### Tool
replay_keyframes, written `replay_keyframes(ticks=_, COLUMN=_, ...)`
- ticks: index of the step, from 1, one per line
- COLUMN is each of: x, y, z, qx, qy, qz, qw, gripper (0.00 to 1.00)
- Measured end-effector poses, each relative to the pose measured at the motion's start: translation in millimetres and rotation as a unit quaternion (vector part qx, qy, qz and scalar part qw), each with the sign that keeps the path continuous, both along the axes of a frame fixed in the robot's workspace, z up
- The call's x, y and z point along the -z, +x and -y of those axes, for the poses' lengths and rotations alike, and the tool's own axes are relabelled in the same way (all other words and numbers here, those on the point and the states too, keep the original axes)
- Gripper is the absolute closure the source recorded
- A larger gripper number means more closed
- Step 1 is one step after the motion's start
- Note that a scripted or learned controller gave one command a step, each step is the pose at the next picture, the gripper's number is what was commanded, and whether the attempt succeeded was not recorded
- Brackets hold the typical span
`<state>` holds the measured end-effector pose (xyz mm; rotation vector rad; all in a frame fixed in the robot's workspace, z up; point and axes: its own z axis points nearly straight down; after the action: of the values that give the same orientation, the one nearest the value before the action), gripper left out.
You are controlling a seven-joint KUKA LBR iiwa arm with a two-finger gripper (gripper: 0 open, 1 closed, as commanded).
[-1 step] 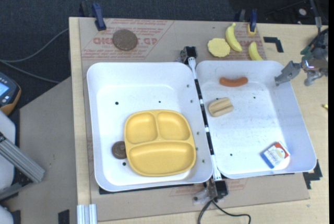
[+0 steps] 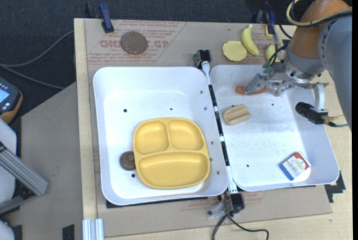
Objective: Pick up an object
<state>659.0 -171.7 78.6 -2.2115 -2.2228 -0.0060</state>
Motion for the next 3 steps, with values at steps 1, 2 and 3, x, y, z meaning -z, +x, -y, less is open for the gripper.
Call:
replay_keyframes(ticks=1, x=-6, y=6, z=46, qx=0.001, qy=0.0081, qz=-0.01, qw=0.9999, gripper=0.0)
replay_keyframes(ticks=2, x=-115, y=11, z=-100, qx=-0.005, qy=-0.0013, qz=0.007, qw=1.0, gripper=0.0)
replay_keyframes(ticks=3, x=-8, y=-6, z=-36, qx=0.005, qy=-0.004, qz=-0.003, qw=1.0, gripper=0.0)
